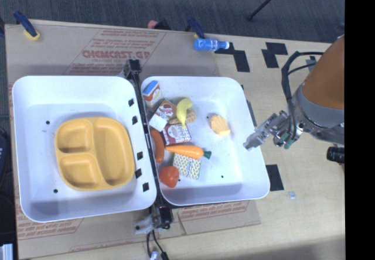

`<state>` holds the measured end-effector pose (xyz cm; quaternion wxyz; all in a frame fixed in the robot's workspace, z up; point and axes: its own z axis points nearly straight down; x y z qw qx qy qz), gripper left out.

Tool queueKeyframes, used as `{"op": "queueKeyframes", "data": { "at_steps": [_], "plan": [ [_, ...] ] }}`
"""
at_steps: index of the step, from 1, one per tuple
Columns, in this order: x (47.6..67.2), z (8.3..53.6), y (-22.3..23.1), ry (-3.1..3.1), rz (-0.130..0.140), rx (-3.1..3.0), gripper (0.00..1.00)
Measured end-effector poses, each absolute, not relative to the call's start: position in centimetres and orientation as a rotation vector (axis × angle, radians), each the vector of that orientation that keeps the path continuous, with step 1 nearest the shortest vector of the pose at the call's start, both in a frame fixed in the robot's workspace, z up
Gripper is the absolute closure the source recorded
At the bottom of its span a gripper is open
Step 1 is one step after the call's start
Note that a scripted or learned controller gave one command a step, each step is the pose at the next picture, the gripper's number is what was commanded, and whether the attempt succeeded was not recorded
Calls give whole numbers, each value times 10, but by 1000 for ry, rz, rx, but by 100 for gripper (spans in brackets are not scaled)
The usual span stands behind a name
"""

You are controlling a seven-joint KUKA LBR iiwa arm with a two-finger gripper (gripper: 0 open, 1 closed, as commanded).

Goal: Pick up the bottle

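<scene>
A small white bottle (pixel 151 92) with a blue top and an orange label lies at the back left of the right bin (pixel 234 185), close to the divider between the bins. My gripper (pixel 255 139) hangs over the right rim of that bin, well to the right of the bottle and apart from it. Nothing shows in the gripper. The grey arm with its orange band (pixel 328 83) reaches in from the right edge.
Beside the bottle lie a banana (pixel 184 110), a carrot (pixel 186 151), a tomato (pixel 169 176), small packets (pixel 176 133) and a yellow pastry (pixel 220 125). A yellow divided plate (pixel 94 152) sits in the left bin (pixel 26 136). A blue bottle-like object (pixel 208 45) lies on the bench behind the bins.
</scene>
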<state>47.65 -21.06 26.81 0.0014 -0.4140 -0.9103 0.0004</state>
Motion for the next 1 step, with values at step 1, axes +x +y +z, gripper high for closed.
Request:
{"op": "queueKeyframes", "data": {
  "at_steps": [1],
  "plan": [
    [477, 255, -211, -2949, 0, -1072, 100]
  ]
}}
